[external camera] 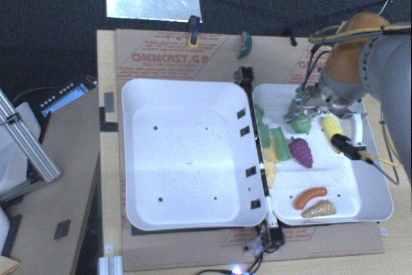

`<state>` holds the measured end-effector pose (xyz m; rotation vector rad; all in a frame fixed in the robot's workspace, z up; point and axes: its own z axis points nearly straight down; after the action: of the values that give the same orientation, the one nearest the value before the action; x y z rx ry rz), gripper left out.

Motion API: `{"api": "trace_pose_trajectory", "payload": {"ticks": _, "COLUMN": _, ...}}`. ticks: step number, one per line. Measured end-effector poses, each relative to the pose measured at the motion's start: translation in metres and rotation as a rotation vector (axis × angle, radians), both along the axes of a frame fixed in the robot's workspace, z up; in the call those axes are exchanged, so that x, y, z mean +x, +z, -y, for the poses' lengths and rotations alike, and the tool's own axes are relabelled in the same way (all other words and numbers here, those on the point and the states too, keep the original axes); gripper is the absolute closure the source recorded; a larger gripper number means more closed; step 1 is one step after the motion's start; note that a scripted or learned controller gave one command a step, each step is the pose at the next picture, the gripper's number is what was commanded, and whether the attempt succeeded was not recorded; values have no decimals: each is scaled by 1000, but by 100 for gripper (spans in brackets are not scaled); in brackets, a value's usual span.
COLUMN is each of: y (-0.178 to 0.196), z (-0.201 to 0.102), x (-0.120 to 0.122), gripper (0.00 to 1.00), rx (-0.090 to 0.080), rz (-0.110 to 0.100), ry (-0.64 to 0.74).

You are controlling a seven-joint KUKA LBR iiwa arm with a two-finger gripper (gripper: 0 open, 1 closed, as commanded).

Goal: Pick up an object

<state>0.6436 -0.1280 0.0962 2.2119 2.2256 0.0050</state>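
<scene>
Down at the near edge, a tan bread wedge [319,208] lies in the right bin [373,203], its tip pointing right, with an orange sausage [311,197] just behind it, long axis running left to right and tilted up at the right end. Over to the left, the big left bin [187,151] sits beside it. Moving right: green pea pods [280,142] and a yellow piece [270,154] lie along the right bin's left wall, long axes running front to back. Purple grapes [301,152] next, stem end up-left. Then a round green toy vegetable [300,123], right beneath the gripper [302,110] — touching or not, can't tell, and finger state can't be made out. Corn cob [332,127] points down-right, near the arm [376,61].
</scene>
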Motion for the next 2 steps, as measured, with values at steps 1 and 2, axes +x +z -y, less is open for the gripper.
{"api": "trace_pose_trajectory", "payload": {"ticks": 1, "y": 95, "z": -69, "x": 19, "gripper": 100, "rx": 1, "rz": 6, "ry": 5}}
{"api": "trace_pose_trajectory", "payload": {"ticks": 2, "y": 88, "z": -150, "x": -35, "gripper": 100, "rx": 2, "rz": -8, "ry": 4}}
